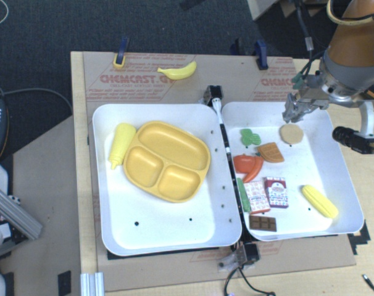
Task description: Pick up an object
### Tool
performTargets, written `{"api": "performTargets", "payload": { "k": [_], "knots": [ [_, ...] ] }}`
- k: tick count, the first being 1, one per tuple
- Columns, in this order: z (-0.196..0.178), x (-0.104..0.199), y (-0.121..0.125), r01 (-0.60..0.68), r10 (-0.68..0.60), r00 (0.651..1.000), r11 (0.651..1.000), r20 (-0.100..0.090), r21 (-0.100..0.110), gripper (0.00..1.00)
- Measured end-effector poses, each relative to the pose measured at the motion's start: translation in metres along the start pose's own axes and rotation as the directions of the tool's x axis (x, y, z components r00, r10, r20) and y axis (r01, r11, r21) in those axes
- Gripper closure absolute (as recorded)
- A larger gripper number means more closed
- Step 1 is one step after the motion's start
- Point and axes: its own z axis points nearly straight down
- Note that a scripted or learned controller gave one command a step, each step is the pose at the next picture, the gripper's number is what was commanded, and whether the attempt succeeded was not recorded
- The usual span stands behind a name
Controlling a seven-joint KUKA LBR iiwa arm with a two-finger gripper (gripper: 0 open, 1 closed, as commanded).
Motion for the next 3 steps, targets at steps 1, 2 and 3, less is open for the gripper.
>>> {"api": "performTargets", "payload": {
  "k": [1, 2, 3],
  "knots": [
    [0.014, 0.056, -0.013, 0.0, 0.0, 1.0, 1.0, 0.0, 0.002, 1.0],
    [0.004, 0.105, -0.025, 0.0, 0.0, 1.0, 1.0, 0.0, 0.001, 1.0],
    [0.002, 0.155, -0.032, 0.001, -0.001, 1.0, 1.0, 0.0, 0.002, 1.0]
  ]
}}
